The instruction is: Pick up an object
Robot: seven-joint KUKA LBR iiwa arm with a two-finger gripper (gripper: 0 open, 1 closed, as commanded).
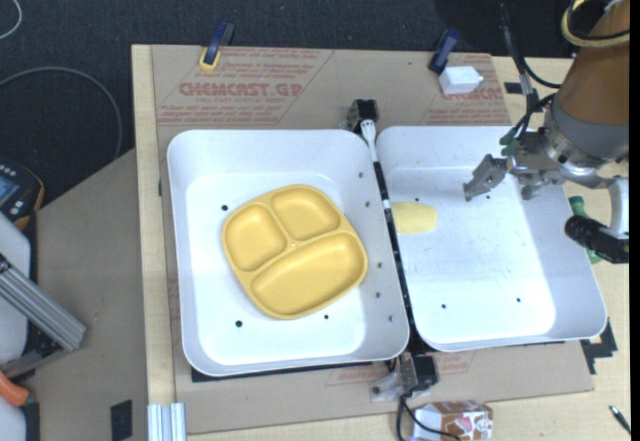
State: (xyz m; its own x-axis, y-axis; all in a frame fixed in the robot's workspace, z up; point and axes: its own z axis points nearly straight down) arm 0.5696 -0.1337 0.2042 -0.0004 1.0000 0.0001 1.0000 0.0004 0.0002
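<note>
Overhead, pincer (503, 181) above right bin (560, 314), well apart from yellow piece (414, 218).

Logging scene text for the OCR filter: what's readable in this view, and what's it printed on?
"CHEMCAST GP": red print, repeated in lines on the brown paper-faced board under the two white bins; only the line at its upper left is clear.
Red print at the board's upper right: too blurred and partly hidden to read.
Small brown packet at the bottom edge: markings too small to read.

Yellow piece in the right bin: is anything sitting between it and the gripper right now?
Nothing visible. The gripper hangs over the right bin, to the right of the small yellow piece by the bin's left wall; bare white floor lies between them.
</note>
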